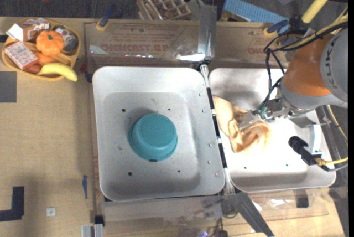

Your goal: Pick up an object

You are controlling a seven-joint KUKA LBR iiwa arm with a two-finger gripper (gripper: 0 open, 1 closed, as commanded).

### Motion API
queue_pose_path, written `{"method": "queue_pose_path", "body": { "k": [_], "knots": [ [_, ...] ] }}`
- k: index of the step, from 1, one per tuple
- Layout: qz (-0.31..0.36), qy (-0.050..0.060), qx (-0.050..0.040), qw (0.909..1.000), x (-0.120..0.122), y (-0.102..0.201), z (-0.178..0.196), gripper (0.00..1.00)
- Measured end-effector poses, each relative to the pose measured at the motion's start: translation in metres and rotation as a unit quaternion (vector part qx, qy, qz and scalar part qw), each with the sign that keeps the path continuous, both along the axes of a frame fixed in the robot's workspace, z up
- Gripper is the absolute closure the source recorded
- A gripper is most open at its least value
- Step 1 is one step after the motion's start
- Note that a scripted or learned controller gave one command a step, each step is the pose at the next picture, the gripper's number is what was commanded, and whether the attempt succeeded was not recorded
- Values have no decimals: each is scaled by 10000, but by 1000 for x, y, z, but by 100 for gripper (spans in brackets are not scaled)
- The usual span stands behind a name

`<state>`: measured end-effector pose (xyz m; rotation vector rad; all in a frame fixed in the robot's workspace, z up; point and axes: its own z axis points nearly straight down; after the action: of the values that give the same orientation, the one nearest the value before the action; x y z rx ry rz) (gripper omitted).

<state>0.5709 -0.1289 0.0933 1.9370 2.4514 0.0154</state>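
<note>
**End effector down at tan object, no lift yet**

End effector (260, 114) sits low in right bin (276, 166), touching the tan crumpled object (240, 128); grip width: cannot tell. Object lies on the bin floor near the teal bowl (154, 137) side. Long axis roughly diagonal, far-left to near-right. Grasp unconfirmed, lift remains.

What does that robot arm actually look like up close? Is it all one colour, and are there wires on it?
The arm is mostly grey and rounded, with a broad orange band above the wrist and dark lettering on its upper casing. Black cables loop along it. Its tool is small, dark and metallic, with a touch of green.
</note>
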Motion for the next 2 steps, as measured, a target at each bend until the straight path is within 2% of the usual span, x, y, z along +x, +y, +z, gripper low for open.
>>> {"method": "queue_pose_path", "body": {
  "k": [1,2],
  "knots": [
    [-6,-16,15,10000,1,0,11,100],
    [-8,-16,13,10000,1,0,11,0]
  ]
}}
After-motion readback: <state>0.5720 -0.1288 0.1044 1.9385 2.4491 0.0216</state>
